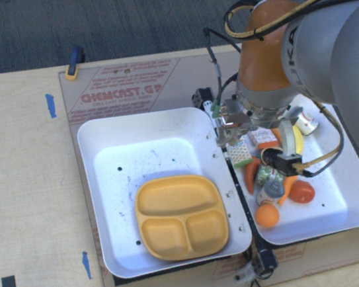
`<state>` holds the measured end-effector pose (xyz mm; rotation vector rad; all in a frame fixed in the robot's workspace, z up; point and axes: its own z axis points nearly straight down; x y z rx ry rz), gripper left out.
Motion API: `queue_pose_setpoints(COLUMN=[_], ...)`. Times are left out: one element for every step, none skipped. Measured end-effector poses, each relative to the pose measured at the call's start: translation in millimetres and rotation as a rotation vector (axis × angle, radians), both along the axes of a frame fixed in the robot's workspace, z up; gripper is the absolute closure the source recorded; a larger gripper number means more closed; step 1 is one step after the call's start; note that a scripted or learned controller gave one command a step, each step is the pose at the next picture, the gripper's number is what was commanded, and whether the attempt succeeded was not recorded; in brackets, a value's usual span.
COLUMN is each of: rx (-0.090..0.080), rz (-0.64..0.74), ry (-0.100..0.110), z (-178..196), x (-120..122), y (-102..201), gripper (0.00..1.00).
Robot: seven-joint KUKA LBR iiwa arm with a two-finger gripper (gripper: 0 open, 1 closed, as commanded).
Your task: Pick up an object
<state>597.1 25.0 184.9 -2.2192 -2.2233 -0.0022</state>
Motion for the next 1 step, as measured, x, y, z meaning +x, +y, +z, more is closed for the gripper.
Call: queue_pose_setpoints(rx=[-0.001], rz=[-0.001], ry=[0.0], z=[0.0], x=[-0.1], y=[-0.9], gripper=[0.0])
